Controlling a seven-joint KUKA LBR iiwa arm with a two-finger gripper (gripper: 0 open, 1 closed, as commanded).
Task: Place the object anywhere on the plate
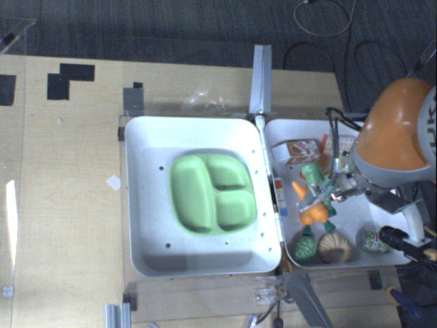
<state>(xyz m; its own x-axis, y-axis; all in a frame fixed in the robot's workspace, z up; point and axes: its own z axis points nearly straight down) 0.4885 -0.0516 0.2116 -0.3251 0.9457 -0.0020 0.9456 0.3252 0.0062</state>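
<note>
Camera view: tool point(326, 195) working low in right bin point(355, 232) among toys; grip state, cannot tell. Green plate point(212, 193) in left bin point(147, 203) sitting bare, so placing is not yet done.

Little can be read here. On the arm's white casing point(430, 125), at the right edge of the view just past the orange band, stands part of a dark letter, seemingly a "K", cut off by the frame. The red-and-white packet point(301, 151) in the right bin point(355, 262) carries print, but it is too small and blurred to make out.
</note>
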